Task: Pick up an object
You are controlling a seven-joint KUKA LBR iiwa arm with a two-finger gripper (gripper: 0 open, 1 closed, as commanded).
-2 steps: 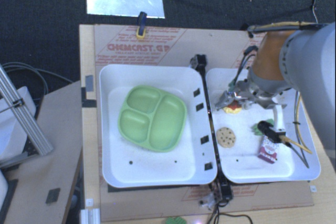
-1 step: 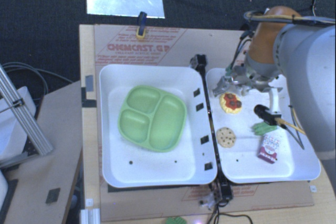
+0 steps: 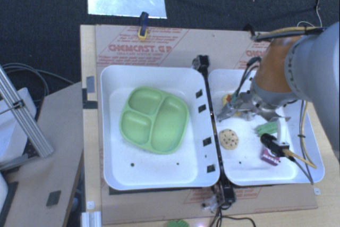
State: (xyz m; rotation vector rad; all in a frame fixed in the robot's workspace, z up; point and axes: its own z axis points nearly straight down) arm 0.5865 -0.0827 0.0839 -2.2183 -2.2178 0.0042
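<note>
My gripper hangs low over the left part of the right bin, its grey fingers pointing left toward the divider. A round cookie lies on the bin floor just below the fingertips, apart from them. A yellow and red object peeks out behind the fingers. A green toy lies to the right of the gripper, and a small magenta block sits nearer the front. I see nothing between the fingers.
The left bin holds a green divided plate. Black clips line the ridge between the bins. The arm's grey body and orange band cover the back right of the right bin. Cables trail across the right bin's front.
</note>
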